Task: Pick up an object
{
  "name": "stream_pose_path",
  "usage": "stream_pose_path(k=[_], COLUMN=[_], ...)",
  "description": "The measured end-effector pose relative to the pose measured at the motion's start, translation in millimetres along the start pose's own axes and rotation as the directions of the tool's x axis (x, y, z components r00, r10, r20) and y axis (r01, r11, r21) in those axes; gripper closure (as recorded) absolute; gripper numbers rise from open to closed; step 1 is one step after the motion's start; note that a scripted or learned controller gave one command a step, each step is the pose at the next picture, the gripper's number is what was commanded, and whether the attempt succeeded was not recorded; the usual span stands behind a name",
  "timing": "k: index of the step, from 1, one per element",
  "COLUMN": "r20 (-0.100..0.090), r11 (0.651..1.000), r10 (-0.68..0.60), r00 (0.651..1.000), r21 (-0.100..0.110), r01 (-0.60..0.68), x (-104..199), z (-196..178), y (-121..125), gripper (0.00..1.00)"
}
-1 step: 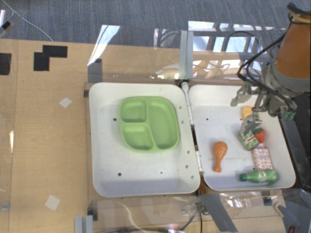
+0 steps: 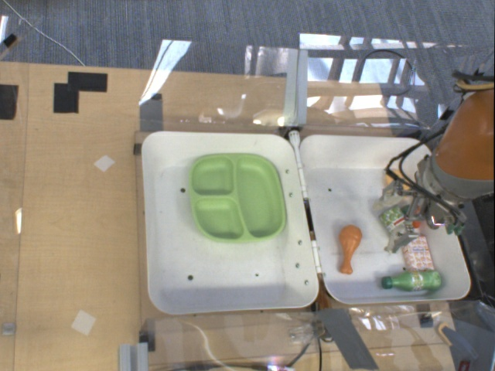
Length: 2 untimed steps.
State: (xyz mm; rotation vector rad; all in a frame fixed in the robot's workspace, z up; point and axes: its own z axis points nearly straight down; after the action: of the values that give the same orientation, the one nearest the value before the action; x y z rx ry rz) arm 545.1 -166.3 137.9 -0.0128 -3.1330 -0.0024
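The right bin [image 2: 363, 168] holds several small things. An orange toy drumstick [image 2: 349, 246] lies near its middle. A green bottle [image 2: 411, 281] lies on its side at the front right. A red and white carton [image 2: 418, 254] sits just behind the bottle. A crumpled green and white packet [image 2: 391, 212] lies by the right side. My gripper [image 2: 401, 224] is low over the packet and the carton, reaching in from the right under the orange wrist band [image 2: 468, 141]. Cables and the wrist hide part of the packet.
The left bin [image 2: 166, 269] carries a light green divided plate [image 2: 236, 196]. A metal divider [image 2: 306, 207] runs between the two bins. Clear plastic walls stand behind both bins. The wooden bench [image 2: 69, 207] stretches to the left.
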Motion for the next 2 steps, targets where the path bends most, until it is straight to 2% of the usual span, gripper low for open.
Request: stream_pose_path(k=[1, 2], r20=[0.025, 0.035], r11=[0.998, 0.999], r10=[0.059, 0.051], r00=[0.998, 0.998], r21=[0.003, 0.006], r01=[-0.059, -0.052], x=[-52, -55], z=[47, 33], y=[-39, -38], gripper=[0.0, 1.0])
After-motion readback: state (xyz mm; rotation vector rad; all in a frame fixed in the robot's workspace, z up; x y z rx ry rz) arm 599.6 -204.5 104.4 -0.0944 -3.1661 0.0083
